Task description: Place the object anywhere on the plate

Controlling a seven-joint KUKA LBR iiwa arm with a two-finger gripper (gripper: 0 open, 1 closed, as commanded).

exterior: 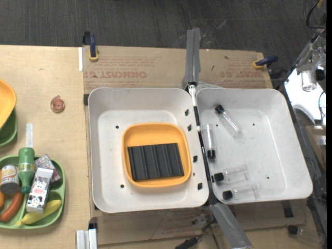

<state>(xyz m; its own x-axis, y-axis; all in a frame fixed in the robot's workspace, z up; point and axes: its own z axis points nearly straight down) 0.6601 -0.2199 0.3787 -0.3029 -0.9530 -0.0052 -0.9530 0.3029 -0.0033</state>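
The orange plate [155, 130] sits in the middle of the left bin [96, 139]. A dark ribbed block [155, 161] lies flat on it, square to the rim and well inside it on every side. If the block is the task's object, the placing looks done, and the best course is to leave it alone and keep clear of the plate so that nothing nudges it. The right bin [280, 139] holds four clear vials with black caps, all lying on their sides. The far vial [226, 117] lies at a slant in open floor. The left vial [209, 141] lies along the wall next to the left bin. The two near vials [231, 176] lie close together toward the near left corner. If a vial is meant instead, the far one looks the easiest to take, because it has bare floor all around it. The left one is too near the wall, and the near pair crowd each other. A grasp should cross the vial's short width near its middle, since round, smooth plastic tends to roll or squirt out of an off-centre pinch. The carry should clear the ridge between the bins. The release should be low, on the flat top of the block or on the strip of bare plate beside it, with the vial lying along the ribs so that it cannot roll off.
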